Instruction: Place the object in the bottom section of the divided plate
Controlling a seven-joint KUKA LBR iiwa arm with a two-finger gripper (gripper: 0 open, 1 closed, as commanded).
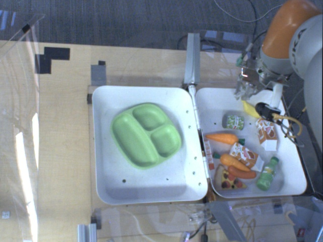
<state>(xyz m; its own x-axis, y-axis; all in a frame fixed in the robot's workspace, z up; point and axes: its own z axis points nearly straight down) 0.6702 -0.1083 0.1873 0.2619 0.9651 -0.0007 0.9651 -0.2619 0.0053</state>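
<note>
A green divided plate [146,133] lies in the left white bin [116,185]. It has one long section toward the lower left and two smaller ones at the top and right, all bare. My gripper [247,88] hangs over the far end of the right bin [298,183], just above a yellow piece [250,108] that looks like a banana. Nothing visibly hangs from the gripper. The grey arm with its orange band [285,26] comes in from the upper right.
The right bin holds several toy foods: a small green-and-white can [233,121], two carrots [222,138] [236,163], a carton [266,133], a juice box [246,155], a green bottle [267,173] and a pizza slice [227,180]. A metal divider [192,59] stands between the bins at the back.
</note>
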